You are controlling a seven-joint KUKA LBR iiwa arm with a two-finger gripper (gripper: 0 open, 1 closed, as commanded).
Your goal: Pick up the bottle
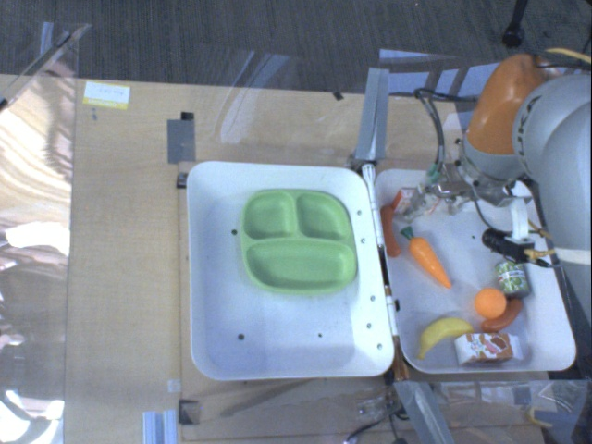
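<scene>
The bottle (511, 278) is small, with a green label and a dark top, and lies near the right side of the right bin (555, 359). My gripper (415, 202) hangs over the upper left part of that bin, above a red item (389, 229) and just up-left of the carrot (430, 260). It is well to the left of the bottle and apart from it. Nothing shows in its grasp. The grey arm with its orange band (502, 109) reaches in from the upper right.
The right bin also holds an orange (491, 302), a banana (442, 333), a small carton (487, 347) and a reddish thing (507, 317) under the orange. The left bin (213, 340) holds a green divided tray (298, 240). A metal divider (381, 257) separates the bins.
</scene>
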